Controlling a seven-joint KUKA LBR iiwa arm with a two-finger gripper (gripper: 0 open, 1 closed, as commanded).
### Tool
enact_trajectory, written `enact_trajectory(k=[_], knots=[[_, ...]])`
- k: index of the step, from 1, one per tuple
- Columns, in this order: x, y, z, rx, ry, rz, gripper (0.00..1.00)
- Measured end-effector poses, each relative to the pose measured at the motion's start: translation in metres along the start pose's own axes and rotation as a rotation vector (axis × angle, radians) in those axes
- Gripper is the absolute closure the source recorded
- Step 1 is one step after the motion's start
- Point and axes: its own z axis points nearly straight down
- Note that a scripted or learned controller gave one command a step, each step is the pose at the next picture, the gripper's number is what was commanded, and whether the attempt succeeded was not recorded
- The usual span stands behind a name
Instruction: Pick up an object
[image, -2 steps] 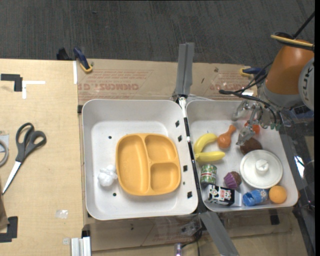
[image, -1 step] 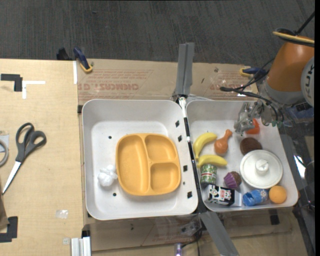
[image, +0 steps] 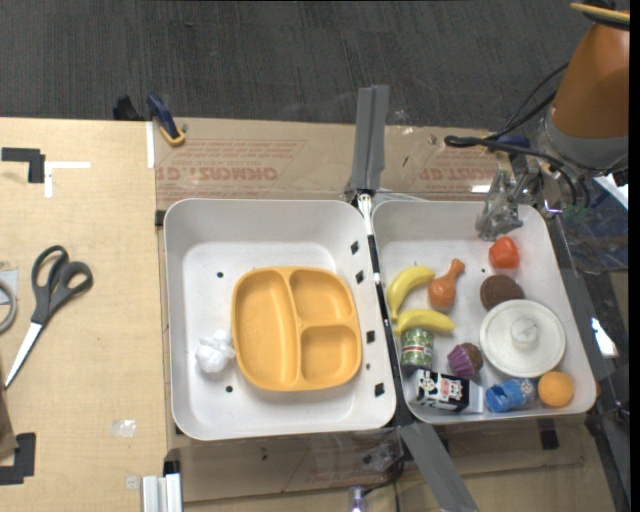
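My gripper (image: 496, 222) hangs over the far right corner of the right bin (image: 572, 300), with nothing seen in it. Just below it in the view lies a small red item (image: 504, 252). The bin also holds a brown ball (image: 500, 291), a toy drumstick (image: 447, 285), two bananas (image: 409, 284) (image: 426, 322), a green can (image: 417, 350), a purple bunch of grapes (image: 464, 358), a white round lid (image: 522, 335), an orange (image: 555, 389), a blue item (image: 510, 395) and a black-and-white carton (image: 442, 390).
The left bin (image: 190, 300) holds a yellow divided plate (image: 297, 328) and a crumpled white wad (image: 213, 352). Scissors (image: 45, 290) lie on the bench at the far left. A grey bar (image: 370, 140) runs back from between the bins.
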Motion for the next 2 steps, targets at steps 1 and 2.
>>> enact_trajectory(k=[1,2], knots=[[0.000,0.000,0.001,0.000,0.002,0.000,0.00],[0.000,0.018,0.126,0.000,0.001,0.013,0.00]])
